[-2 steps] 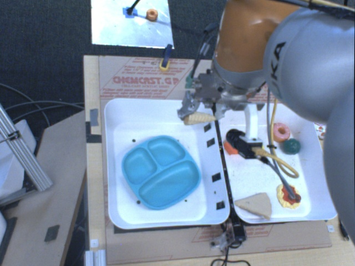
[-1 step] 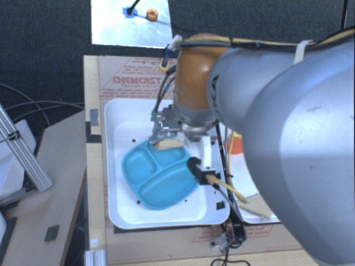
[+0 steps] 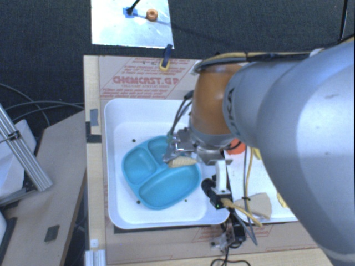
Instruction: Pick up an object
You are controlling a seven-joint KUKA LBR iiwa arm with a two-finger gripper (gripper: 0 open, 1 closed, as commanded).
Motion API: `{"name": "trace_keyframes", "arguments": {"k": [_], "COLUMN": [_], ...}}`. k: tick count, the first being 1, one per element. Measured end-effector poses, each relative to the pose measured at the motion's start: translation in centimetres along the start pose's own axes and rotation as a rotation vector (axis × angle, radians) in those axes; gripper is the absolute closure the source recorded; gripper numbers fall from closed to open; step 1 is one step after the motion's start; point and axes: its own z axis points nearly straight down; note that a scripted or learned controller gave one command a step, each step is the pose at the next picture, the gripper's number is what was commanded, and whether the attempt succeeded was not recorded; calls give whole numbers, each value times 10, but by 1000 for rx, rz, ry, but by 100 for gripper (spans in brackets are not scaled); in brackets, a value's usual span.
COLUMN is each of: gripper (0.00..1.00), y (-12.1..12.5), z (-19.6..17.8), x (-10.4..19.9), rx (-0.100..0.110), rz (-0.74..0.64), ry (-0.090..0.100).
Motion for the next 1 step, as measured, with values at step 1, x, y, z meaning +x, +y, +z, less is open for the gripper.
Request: {"name": "trace_keyframes", "arguments": {"k": [1], "gripper": [100], "y": [20], "z": [-88], "x": [-18], "rx": [-17], "rz": [-1], "ry": [3]}}
